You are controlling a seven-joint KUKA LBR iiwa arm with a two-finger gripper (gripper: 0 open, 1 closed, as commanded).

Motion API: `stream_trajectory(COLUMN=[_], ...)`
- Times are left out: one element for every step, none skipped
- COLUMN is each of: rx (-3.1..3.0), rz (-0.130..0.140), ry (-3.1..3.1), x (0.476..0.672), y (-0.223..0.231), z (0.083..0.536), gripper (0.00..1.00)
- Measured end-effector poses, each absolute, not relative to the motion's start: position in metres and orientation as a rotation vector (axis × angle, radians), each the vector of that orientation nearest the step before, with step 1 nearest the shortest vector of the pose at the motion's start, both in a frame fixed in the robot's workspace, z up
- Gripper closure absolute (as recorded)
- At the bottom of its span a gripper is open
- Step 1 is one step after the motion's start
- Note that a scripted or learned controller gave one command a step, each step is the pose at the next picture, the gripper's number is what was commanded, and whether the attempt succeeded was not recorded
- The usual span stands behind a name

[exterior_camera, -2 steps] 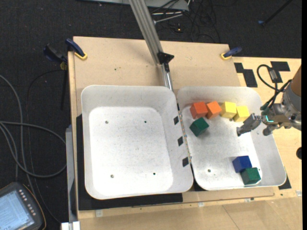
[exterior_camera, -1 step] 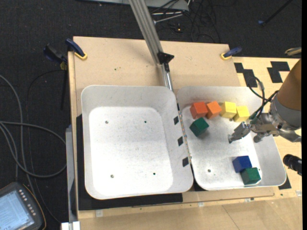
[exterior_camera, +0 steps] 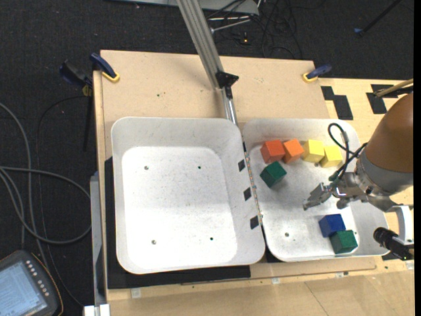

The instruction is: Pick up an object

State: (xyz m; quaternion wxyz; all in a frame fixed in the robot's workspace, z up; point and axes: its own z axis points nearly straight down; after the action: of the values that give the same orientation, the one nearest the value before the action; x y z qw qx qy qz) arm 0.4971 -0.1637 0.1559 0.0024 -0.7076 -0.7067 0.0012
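My gripper [exterior_camera: 318,197] hangs over the right bin [exterior_camera: 289,245], its two fingers spread with nothing between them. Just below and right of it sits a blue cube [exterior_camera: 331,224] with a dark green cube [exterior_camera: 344,241] touching it at the bin's front right. Along the back of the bin runs a row of blocks: red-orange [exterior_camera: 272,151], orange [exterior_camera: 293,150], and two yellow ones [exterior_camera: 314,151] [exterior_camera: 332,155]. Another green cube [exterior_camera: 273,174] lies left of the gripper, near the bin's left wall.
The left bin [exterior_camera: 125,176] lies beside the right one, sharing a middle rim. A slanted metal pole [exterior_camera: 200,38] crosses the back of the bench. The arm's orange band [exterior_camera: 398,137] looms at the right edge. Blue clamps grip the board's back corners.
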Motion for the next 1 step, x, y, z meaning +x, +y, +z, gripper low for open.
stream_trajectory(rx=[-2.220], rz=[0.004], ry=[-2.217], x=[0.4998], y=[-0.1728], z=[0.1042], gripper=[0.00])
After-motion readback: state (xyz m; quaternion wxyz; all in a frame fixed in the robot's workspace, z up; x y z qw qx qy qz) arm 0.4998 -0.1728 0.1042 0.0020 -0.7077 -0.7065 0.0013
